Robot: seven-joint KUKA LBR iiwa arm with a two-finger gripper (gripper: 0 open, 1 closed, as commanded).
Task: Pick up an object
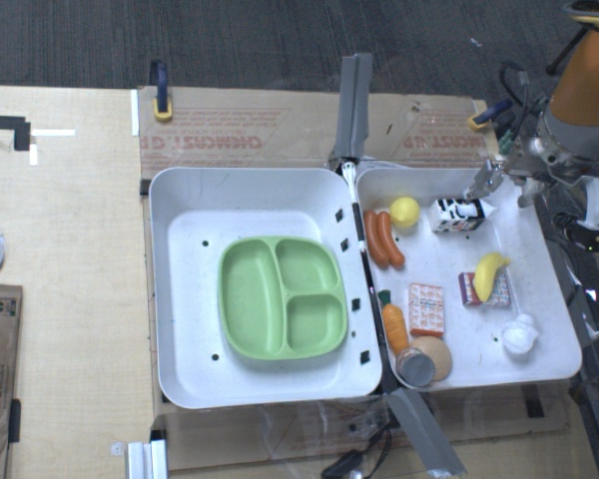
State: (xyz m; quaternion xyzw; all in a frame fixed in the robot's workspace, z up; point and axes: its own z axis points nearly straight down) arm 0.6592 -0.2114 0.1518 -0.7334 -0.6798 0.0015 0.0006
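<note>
One careful drop straight onto the black-and-white carton (458,215), far right bin (539,352), pincer (486,181) state impossible to tell, clear of the lemon (404,211).

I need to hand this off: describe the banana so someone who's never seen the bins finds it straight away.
Look in the right bin, the one full of small items, not the left bin with the green tray. Toward its right side, the banana lies across a small red packet. It is curved and yellow; the bin's other yellow item, the lemon, is round and sits farther back.
</note>
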